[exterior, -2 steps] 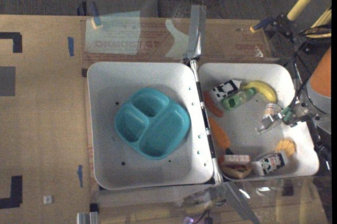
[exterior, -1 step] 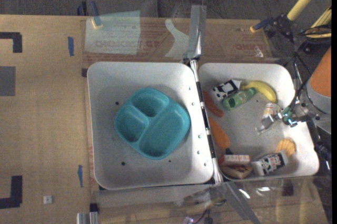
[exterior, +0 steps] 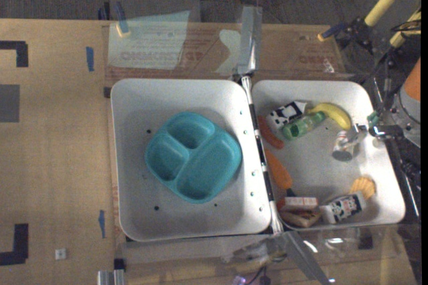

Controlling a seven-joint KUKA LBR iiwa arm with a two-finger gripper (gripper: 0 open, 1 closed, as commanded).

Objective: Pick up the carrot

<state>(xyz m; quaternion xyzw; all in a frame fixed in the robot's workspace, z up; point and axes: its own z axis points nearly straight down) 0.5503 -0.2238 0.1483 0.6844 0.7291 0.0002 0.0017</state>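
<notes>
One carrot lies against the left wall of the right bin, which I judge leaves little finger room there, while my gripper hangs near the bin's right edge, whether spread or pinched I cannot tell.

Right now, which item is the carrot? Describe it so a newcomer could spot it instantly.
Look in the right bin, the one full of toy food, beside the bin holding the teal plate. Along its left wall, about halfway down, lies the carrot: a plain orange tapered stick. The shorter, redder piece just above it and the yellow banana further right differ in colour.
</notes>
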